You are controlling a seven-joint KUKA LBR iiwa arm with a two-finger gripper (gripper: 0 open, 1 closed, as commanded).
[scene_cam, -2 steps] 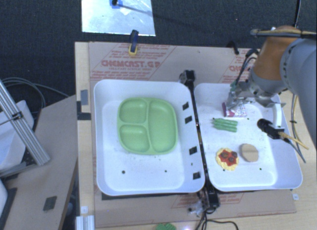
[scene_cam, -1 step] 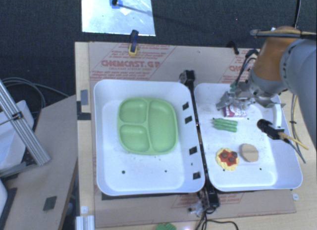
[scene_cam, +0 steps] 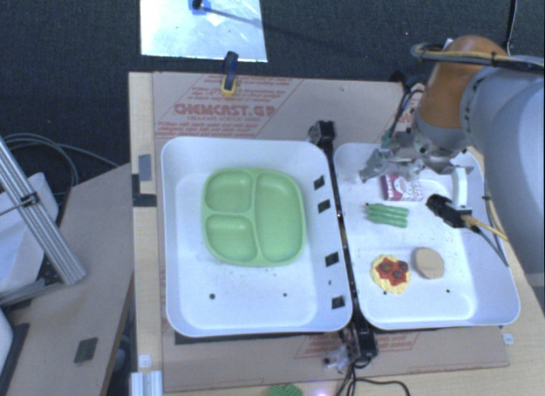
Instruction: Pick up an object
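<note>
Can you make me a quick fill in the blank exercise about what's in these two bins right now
1. The green divided plate lies in the ____ bin.
2. That plate has ____ compartments.
3. The gripper hovers over the ____ bin, near the red and white packet.
4. The tan round piece lies to the ____ of the small pizza.

Missing words: left; three; right; right

We see a robotics lab, a counter [scene_cam: 272, 100] of labelled board, two white bins [scene_cam: 183, 301], loose cables [scene_cam: 51, 143], aluminium framing [scene_cam: 38, 215].
</note>
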